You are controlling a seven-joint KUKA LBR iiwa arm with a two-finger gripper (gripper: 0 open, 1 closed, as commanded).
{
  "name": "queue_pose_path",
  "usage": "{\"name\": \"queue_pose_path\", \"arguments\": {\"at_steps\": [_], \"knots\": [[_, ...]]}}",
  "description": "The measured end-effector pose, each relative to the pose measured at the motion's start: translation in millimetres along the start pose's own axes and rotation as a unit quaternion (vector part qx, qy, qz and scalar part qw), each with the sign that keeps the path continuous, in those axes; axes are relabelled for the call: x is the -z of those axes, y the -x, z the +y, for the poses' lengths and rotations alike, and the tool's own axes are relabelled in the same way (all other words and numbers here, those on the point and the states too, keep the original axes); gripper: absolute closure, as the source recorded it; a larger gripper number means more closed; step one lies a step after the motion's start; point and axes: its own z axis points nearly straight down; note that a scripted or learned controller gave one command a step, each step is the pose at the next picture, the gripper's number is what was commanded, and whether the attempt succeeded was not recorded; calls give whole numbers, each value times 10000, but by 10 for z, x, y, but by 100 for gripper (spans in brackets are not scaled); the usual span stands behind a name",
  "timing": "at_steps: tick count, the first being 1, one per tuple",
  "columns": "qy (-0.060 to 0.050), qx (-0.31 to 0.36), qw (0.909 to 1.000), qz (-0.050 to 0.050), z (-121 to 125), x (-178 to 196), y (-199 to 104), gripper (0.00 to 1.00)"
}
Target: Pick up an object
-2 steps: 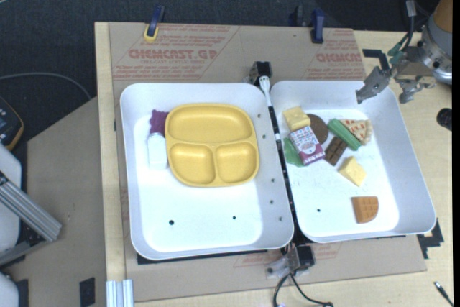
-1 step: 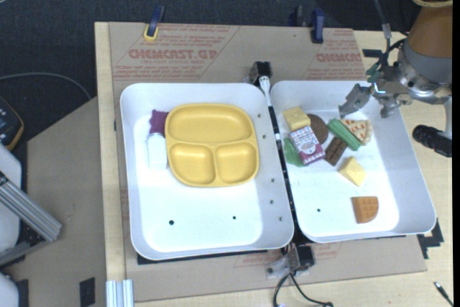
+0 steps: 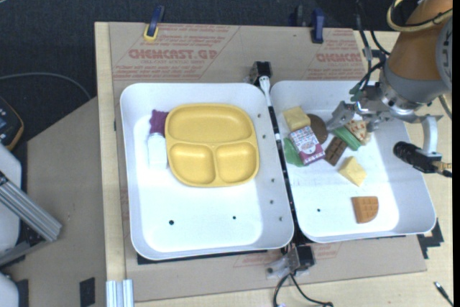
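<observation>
My gripper hangs low over the upper middle of the right bin, reaching in from the right. Just under its tip lies a small tan and green food toy; whether the gripper touches it is unclear. Close by to the left are a pink and white carton lying on a green piece, a pale yellow block, a round brown piece and a dark brown bar. Nearer the front lie a yellow wedge and a toasted waffle piece.
The left bin bears a yellow divided plate, with a purple thing and a white bottle beside its left side. The grey and orange arm stands over the right bin's far right corner.
</observation>
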Motion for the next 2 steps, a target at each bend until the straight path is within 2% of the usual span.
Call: {"name": "queue_pose_path", "arguments": {"at_steps": [1, 2], "knots": [[8, 3, 10000, 0, 6, -528, -107, 0], [46, 0, 10000, -9, 23, -605, -104, 0]]}}
